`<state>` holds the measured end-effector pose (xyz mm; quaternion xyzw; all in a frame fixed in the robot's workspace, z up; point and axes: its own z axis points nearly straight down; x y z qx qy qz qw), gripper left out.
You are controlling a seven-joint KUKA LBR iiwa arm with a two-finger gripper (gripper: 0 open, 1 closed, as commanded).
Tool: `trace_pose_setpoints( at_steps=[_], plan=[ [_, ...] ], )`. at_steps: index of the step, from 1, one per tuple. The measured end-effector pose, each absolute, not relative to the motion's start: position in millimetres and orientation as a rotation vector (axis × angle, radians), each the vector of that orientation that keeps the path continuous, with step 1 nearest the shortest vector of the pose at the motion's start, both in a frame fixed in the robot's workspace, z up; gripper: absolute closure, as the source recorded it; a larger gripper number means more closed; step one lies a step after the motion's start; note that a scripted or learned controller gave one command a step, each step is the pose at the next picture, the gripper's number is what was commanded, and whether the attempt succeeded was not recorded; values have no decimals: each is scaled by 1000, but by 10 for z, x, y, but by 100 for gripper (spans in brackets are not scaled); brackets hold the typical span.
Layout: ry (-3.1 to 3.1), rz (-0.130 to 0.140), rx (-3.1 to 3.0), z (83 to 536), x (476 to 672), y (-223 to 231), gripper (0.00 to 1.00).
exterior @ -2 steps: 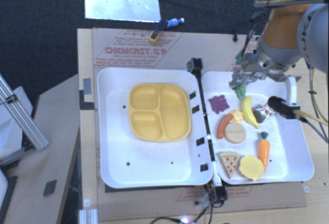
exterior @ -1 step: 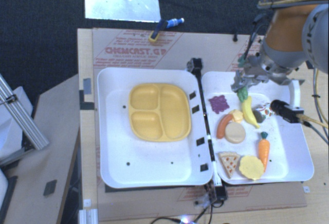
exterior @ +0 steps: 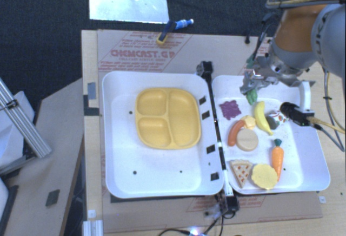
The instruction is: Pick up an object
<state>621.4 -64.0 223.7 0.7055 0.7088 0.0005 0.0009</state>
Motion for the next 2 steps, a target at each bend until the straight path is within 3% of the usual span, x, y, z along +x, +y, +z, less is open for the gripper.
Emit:
trace_pose_setpoints(
  at_steps=[1,2],
  plan=[
    [2222,1,2220,2301,6041,-713,100],
    [2221,0,2220,2162,6096,-757,100]
  ],
)
